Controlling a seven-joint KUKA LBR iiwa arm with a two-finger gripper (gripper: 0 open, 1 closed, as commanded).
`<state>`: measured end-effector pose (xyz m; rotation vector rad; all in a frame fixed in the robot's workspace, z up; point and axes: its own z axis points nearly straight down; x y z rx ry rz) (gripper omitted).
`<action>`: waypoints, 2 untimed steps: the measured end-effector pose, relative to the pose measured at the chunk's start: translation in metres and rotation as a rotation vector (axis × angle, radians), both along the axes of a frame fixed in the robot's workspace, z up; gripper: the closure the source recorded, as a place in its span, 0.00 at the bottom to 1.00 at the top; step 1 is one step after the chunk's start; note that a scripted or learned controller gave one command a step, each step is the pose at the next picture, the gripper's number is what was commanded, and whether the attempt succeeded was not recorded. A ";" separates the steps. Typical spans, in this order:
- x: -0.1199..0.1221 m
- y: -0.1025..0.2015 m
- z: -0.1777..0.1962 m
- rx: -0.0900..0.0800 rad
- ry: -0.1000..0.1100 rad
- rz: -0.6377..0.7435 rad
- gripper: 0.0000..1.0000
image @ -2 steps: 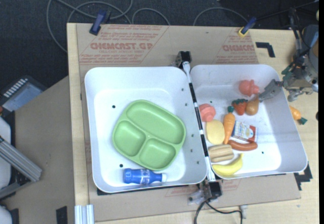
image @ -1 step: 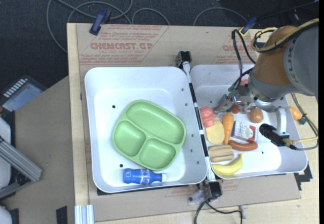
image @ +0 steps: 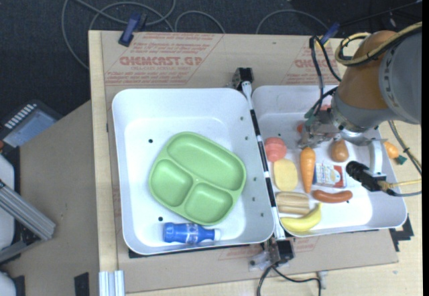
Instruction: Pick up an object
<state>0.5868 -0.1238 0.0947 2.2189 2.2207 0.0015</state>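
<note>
Left bin (image: pixel 127 127): I see a green divided plate (image: pixel 196 177); a blue bottle (image: pixel 190 233) at its 6 o'clock.
Tabletop (image: pixel 174 57): I read red "CHEMCAST" lettering.
Right bin (image: pixel 281 97): carrot (image: pixel 307 166), tomato (image: pixel 275 149), potato (image: pixel 285 174), bread (image: pixel 293 203), banana (image: pixel 301 221), sausage (image: pixel 332 196).
Tool (image: pixel 315 128): low over the bin; the carrot lies near, at its 6 o'clock. Grip: I cannot tell.

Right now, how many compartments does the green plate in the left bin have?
3. The green plate has one long compartment along its upper edge, one at the lower left, and one at the lower right toward the blue bottle. None looks hidden.
</note>
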 end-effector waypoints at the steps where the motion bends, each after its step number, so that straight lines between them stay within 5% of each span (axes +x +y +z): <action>1: 0.000 0.000 0.000 0.000 0.000 0.000 0.00; 2: -0.054 0.029 -0.009 0.001 -0.002 -0.001 0.00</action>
